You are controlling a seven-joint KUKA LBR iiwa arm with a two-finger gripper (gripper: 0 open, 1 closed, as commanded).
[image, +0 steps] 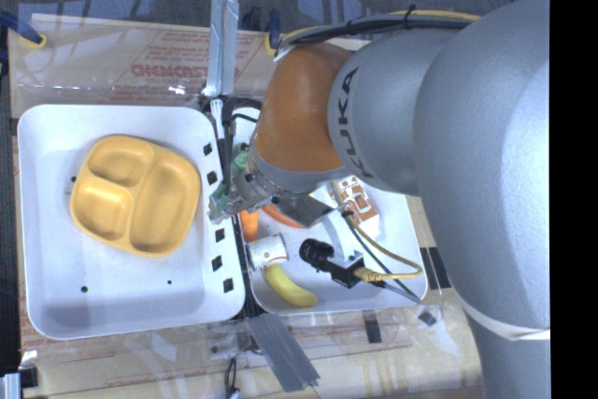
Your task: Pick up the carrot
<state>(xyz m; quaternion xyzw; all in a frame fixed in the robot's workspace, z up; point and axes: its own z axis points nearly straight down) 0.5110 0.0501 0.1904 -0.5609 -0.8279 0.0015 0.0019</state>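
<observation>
The gripper [232, 194] sits low in the middle of the frame, under the orange band of the arm [392, 117], at the left edge of the right bin [329, 297] and close to the wall shared by the 2 bins. The wrist hides its working end from above, so I cannot tell whether it is released, clenched or grasping anything.

The carrot [288, 218] lies just right of and below the gripper, in the left part of the right bin. It shows as an orange strip running toward the lower right, with another patch of orange right under the tool. Whether that patch is the same carrot, or already touches the tool, I cannot say.

Below the carrot, near the bin's lower edge, lies a banana [288, 287]. To the right, half under the arm, is a small white and orange item [356, 198]. The left bin [42, 248] holds a yellow divided plate [135, 193], well apart from all this.

The step in hand looks like the final approach or closing on the carrot. To do it well, I judge:
1. Centre the tool over the carrot's middle, not its thin end.
2. Close across its narrow width, square to its long axis.
3. Keep clear of the shared wall at the left, which could block or deflect the tool.
4. Lift straight up, clear of the banana.
</observation>
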